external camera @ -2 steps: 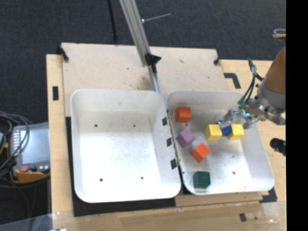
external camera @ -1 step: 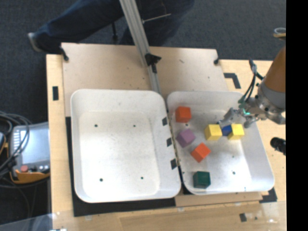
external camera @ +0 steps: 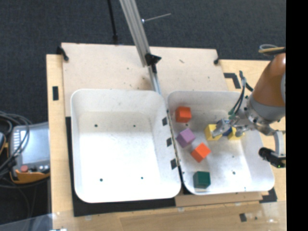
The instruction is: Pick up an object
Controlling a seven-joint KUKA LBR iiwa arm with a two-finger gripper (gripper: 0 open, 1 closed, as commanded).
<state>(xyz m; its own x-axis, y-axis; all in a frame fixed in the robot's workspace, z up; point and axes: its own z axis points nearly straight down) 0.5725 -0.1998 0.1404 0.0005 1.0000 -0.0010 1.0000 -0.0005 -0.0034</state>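
End effector [external camera: 225,130] sits low in the right bin [external camera: 255,174], reaching in from the surface's right edge, and I see it right among the yellow blocks [external camera: 211,132] near that bin's middle. Whether it is released or clenched on anything I cannot tell; the metal parts and the yellow pieces blur together. Above it, the grey wrist and orange band [external camera: 270,83] slant up toward the right edge, so the arm [external camera: 262,107] leans down and inward over the bin's right half.

On the side of the right bin nearest the left bin I see an orange cube [external camera: 183,114] toward the far edge, a purple cube [external camera: 186,137] below it, a second orange cube [external camera: 200,152] just beside that, and a green cube [external camera: 202,179] by the near rim. The left bin [external camera: 77,129] sits alongside, touching the right one.
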